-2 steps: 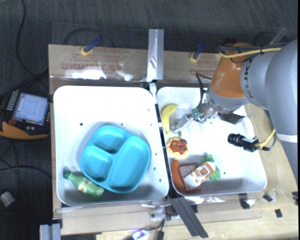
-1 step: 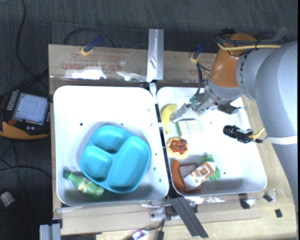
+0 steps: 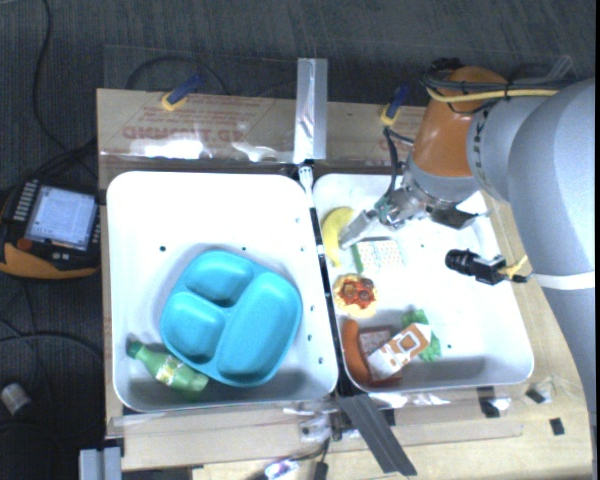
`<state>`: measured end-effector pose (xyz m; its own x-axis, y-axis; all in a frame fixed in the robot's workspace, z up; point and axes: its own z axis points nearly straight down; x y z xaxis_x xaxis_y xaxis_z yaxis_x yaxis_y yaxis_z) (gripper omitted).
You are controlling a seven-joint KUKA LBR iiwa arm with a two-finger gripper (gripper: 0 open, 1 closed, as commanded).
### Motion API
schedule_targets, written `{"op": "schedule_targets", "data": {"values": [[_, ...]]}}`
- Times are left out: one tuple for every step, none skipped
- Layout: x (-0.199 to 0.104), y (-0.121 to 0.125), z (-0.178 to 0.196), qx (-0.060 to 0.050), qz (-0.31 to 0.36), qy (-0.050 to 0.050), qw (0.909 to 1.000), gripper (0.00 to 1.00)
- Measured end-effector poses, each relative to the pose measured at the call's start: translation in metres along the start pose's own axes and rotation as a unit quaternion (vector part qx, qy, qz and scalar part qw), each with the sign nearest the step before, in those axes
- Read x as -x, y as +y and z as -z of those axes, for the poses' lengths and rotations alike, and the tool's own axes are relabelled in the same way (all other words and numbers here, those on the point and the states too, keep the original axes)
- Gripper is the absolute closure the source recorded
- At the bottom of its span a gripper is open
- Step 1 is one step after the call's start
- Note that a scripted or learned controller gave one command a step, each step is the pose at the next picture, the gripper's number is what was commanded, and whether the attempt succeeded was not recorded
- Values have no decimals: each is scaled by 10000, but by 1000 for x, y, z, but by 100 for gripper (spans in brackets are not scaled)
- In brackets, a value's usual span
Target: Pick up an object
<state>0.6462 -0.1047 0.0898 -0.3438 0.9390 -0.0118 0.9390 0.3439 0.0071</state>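
Reaching into the right bin [image 3: 500, 298], the end effector [image 3: 365, 226] hangs just beside the banana [image 3: 334, 226]; I cannot tell whether it is spread or pressed together. Nearer than the banana lie a pizza toy [image 3: 356, 291] and a carton [image 3: 400, 348].

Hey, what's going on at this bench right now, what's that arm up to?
A grey robot arm reaches into the right bin from the right, its gripper low over a cluster of small toy foods, close to a yellow banana. Nearby lie a small pizza piece and an orange and white carton. Nothing is visibly held. The left bin holds a blue divided plate and a green bottle at its lower corner.
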Motion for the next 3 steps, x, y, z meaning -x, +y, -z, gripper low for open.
{"op": "schedule_targets", "data": {"values": [[-10, -31, 0, 17, -860, 35, 9963, 0], [20, -35, 0, 5, -104, 30, 9999, 0], [15, 16, -2, -119, -1302, 23, 9914, 0]]}}
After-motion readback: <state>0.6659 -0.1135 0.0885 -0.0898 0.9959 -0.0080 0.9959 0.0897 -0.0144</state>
